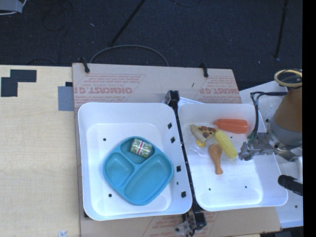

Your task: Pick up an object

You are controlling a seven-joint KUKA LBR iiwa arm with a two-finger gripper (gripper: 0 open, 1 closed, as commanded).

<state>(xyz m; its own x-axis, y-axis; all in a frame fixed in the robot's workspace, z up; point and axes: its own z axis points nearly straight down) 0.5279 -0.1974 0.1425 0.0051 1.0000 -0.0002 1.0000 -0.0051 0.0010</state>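
Observation:
In the right bin [232, 191] lie an orange carrot-like piece [231, 126], a yellow corn cob [225, 144], a tan drumstick [216, 157] and a small pizza slice [203, 131]. My gripper [245, 151] hangs low over the right side of that bin, just right of the corn cob and below the carrot. Nothing shows between it and the bin floor. In the left bin [94, 127] a blue divided plate [138, 172] holds a small green and white can [141, 147] in its upper compartment.
The grey arm [289, 122] with its orange band comes in from the right over the bin's rim. A black divider [180, 157] runs between the two bins. Cardboard lies under both bins, and a pale wooden bench top extends to the left.

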